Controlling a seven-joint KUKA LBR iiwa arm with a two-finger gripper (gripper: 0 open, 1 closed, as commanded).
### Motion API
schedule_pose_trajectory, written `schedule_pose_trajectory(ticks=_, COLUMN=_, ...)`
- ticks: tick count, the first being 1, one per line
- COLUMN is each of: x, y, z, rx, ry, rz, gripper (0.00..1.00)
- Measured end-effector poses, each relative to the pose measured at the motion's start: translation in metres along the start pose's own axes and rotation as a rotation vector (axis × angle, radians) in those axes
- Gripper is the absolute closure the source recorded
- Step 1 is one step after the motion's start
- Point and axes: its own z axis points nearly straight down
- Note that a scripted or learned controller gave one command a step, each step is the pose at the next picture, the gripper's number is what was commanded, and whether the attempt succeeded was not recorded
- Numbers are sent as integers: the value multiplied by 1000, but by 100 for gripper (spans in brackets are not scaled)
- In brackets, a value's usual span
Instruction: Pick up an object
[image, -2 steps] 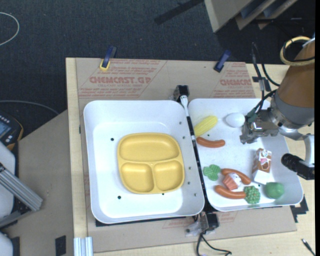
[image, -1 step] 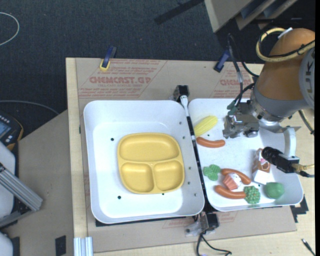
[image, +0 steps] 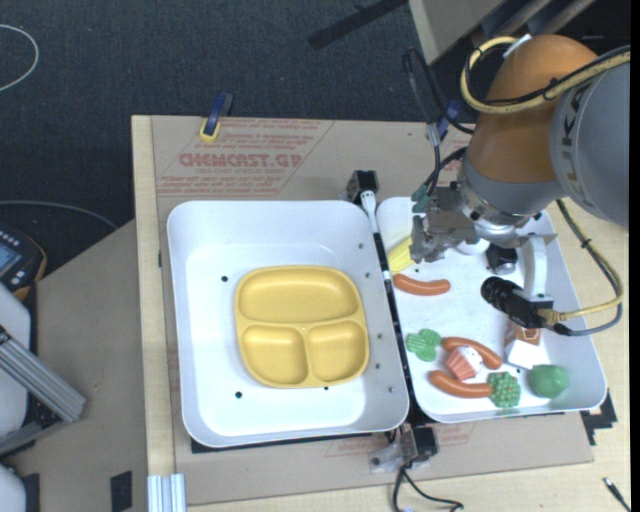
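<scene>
In the camera view, two shallow white bins are being carried side by side on the desk (image: 150, 400): a left bin (image: 195, 300) and a right bin (image: 580, 340). One yellow tray (image: 300, 325) with three compartments is lying in the middle of the left bin. In the right bin, several small play-food pieces are being seen. Three sausage-like pieces are counted: one orange sausage (image: 421, 286) lying alone toward the far left of that bin, one curved sausage (image: 472, 351) near the middle, and one more sausage (image: 458, 383) just nearer than it, the two lying close together. Three green pieces are counted: a leafy green piece (image: 422, 345) beside the bin's left wall, a broccoli piece (image: 504, 389) touching the near sausage's right end, and a round green piece (image: 547, 379) at the near right. One white-and-brown block (image: 525, 345) is lying just beyond the round green piece. A yellow piece (image: 400, 254) is partly being hidden at the far left corner of the right bin.

The one arm (image: 540, 110) is being extended in from the right, its orange band above the far part of the right bin and its wrist being pointed downward. The end effector (image: 430, 245) is being held low over the far left of the right bin, just beyond the lone orange sausage and beside the yellow piece. Whether anything is being touched or how it is set cannot be told.
</scene>
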Motion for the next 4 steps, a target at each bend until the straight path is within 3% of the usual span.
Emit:
schedule_pose_trajectory(ticks=1, x=50, y=12, z=24, rx=6, ry=0, rz=2, gripper=100)
schedule_pose_trajectory(ticks=2, x=54, y=29, z=13, rx=0, ry=-1, rz=5, gripper=100)
schedule_pose_trajectory(ticks=3, x=50, y=8, z=16, rx=9, ry=-1, rz=9, gripper=100)
schedule_pose_trajectory(ticks=4, x=58, y=20, z=7, rx=1, ry=-1, rz=5, gripper=100)
